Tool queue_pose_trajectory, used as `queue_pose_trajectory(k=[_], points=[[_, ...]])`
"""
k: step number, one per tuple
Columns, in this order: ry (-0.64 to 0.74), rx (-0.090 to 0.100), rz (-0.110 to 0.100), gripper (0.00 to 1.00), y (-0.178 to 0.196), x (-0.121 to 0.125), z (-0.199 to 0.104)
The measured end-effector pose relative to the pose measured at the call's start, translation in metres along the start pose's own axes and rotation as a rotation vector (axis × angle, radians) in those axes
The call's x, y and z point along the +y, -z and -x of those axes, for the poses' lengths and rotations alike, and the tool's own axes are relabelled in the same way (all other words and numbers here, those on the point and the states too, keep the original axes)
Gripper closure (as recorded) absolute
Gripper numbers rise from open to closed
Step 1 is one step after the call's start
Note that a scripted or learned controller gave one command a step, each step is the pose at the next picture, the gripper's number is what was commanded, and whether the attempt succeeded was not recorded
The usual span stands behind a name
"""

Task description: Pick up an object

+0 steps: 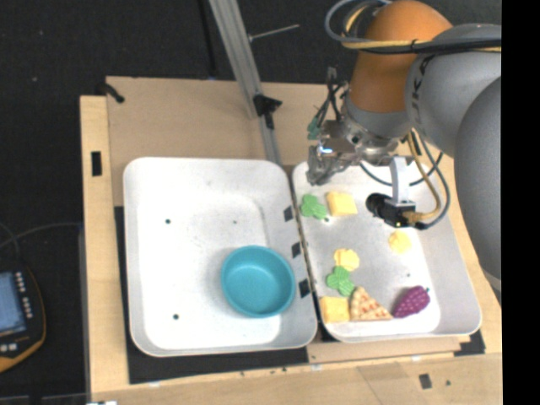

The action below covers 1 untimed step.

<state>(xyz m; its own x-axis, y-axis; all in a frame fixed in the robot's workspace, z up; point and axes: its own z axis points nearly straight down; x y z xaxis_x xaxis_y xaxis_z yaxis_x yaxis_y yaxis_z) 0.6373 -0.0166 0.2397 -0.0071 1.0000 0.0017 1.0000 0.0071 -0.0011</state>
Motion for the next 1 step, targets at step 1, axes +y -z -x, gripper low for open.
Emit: queue_pose_trajectory(k=[1], points=[[0.0,0.0,0.001,1.0,-0.0025,-0.0209,-0.0554]])
